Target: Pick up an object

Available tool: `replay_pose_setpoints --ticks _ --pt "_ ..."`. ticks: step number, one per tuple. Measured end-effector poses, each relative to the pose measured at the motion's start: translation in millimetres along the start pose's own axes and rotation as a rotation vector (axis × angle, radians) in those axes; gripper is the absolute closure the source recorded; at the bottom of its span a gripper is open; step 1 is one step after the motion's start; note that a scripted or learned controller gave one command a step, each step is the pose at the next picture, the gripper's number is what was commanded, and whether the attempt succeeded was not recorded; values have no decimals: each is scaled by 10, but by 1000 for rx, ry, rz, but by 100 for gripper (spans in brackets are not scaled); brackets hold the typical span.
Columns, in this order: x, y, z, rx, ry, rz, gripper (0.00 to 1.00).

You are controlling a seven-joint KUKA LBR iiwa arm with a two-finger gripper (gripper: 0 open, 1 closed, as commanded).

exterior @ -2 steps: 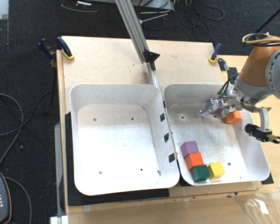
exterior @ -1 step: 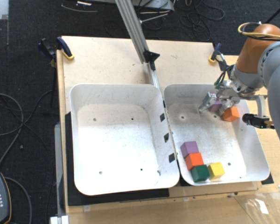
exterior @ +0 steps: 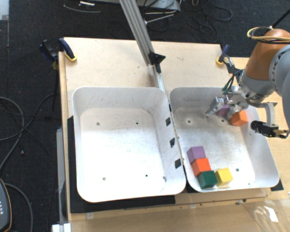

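Sitting in the upper right part of the right bin point(exterior: 261, 170), an orange block point(exterior: 239, 118) lies just beside the pincer point(exterior: 223, 108). A purplish piece point(exterior: 225, 110) shows right at the pincer's tip, perhaps another block, though the view is too small there to be sure. Whether the pincer is clenched or released I cannot tell, and nothing can be seen clearly between its parts.

Near the bin's lower edge four blocks huddle together: a purple block point(exterior: 196, 153) at the top, a second orange block point(exterior: 201, 166) touching it below, then a green block point(exterior: 207, 179) and a yellow block point(exterior: 224, 176) side by side.

The arm point(exterior: 268, 69) comes in from the right, its orange band over the bin's far right rim.

The left bin point(exterior: 82, 144) lies alongside, both on the pale tabletop point(exterior: 111, 62). A metal rail point(exterior: 137, 25) slants down from the top toward the gap between the bins.
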State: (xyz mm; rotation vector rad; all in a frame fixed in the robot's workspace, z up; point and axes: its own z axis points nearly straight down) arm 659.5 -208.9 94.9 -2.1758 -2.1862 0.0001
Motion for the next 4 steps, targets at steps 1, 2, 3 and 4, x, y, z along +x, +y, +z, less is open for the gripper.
replay_pose_setpoints --ticks 1,2,3,4 --pt "-5 22 -19 10 0 0 0" --pt "-5 22 -20 10 0 0 0" --pt "-5 22 -20 10 0 0 0" --pt "-41 -409 -333 -40 -24 -2 0"
